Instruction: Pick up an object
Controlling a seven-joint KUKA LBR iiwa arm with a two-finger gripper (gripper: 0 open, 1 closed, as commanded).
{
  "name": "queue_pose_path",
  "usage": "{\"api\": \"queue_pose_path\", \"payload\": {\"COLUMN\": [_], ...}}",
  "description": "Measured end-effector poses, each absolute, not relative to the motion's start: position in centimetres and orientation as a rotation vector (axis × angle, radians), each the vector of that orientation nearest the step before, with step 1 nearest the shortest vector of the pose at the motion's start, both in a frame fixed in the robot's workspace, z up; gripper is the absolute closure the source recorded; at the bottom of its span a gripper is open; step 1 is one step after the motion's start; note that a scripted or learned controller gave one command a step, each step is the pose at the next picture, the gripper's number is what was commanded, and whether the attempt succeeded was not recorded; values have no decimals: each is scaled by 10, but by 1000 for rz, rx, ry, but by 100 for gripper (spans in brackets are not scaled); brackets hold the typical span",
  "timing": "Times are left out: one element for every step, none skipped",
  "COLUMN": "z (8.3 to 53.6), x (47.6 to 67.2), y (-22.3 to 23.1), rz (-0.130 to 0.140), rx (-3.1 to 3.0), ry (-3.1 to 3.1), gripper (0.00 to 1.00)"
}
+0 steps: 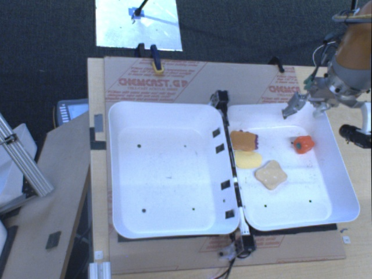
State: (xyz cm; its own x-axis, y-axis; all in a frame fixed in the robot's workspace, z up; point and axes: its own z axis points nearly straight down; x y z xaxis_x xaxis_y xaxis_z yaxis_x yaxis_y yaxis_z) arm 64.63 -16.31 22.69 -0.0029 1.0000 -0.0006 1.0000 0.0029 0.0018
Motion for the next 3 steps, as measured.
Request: {"api": "queue_pose_path", "payload": {"z": [239, 302, 289], "x": [647, 647, 577], "y": [-163, -80, -7], "rz": [6, 10, 0], "rx": [2211, 2205, 2213], "ry": [2224, 2230, 2237], "gripper": [100, 100, 100]}}
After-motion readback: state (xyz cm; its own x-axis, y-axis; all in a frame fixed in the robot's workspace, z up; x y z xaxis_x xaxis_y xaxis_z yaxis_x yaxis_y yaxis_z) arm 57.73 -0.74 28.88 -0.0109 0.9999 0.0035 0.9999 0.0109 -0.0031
